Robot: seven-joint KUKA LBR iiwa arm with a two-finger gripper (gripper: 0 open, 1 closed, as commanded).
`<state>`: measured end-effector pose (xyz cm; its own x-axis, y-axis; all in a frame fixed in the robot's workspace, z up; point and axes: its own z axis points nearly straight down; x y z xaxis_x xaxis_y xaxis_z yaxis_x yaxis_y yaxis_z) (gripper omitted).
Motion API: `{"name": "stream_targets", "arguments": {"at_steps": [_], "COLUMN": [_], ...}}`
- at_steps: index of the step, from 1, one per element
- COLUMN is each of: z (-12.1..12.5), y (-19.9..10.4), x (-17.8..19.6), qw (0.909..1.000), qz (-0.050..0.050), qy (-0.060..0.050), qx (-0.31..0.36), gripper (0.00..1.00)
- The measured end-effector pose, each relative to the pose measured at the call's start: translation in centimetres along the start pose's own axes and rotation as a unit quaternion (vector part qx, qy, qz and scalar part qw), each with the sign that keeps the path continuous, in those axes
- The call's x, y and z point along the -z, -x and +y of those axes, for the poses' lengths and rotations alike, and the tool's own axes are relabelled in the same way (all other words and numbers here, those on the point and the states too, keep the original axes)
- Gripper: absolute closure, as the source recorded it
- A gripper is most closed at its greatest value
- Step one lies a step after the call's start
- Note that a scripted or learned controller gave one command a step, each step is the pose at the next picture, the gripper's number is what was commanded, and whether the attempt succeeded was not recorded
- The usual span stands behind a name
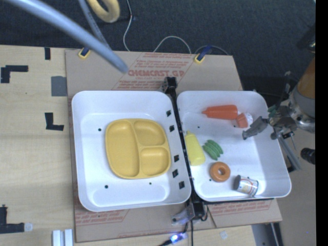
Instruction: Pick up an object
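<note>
The right bin (266, 186) holds several small things. An orange-red bottle with a white cap (224, 112) lies at the back. A yellow block (194, 148) rests against the divider, with a green piece (212, 148) beside it. An orange ring (220, 171) and a small can (246, 185) lie toward the front. My gripper (266, 131) hangs over the bin's right side, just right of the bottle's cap, open, with nothing between its fingers. Its left finger (252, 129) points toward the bin's middle.
The left bin (87, 183) carries a yellow divided plate (137, 147). A raised divider (177, 137) runs between the bins. A grey pole (66, 22) crosses the upper left, with a yellow loop (102, 1) at the top edge.
</note>
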<state>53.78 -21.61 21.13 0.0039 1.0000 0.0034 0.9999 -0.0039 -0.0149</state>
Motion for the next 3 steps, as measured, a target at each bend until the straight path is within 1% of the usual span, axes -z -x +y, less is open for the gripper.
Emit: {"name": "stream_targets", "arguments": {"at_steps": [1, 2, 3], "z": [0.3, 0.5, 0.9], "y": [-0.1, -0.6, 0.1], "x": [0.8, -5.5, -11.5], "qw": [1.0000, 1.0000, 1.0000], "qz": [-0.002, -0.001, -0.002], "qy": [0.006, 0.004, 0.005], "qx": [0.002, 0.002, 0.002], "gripper": [0.00, 0.00, 0.00]}}
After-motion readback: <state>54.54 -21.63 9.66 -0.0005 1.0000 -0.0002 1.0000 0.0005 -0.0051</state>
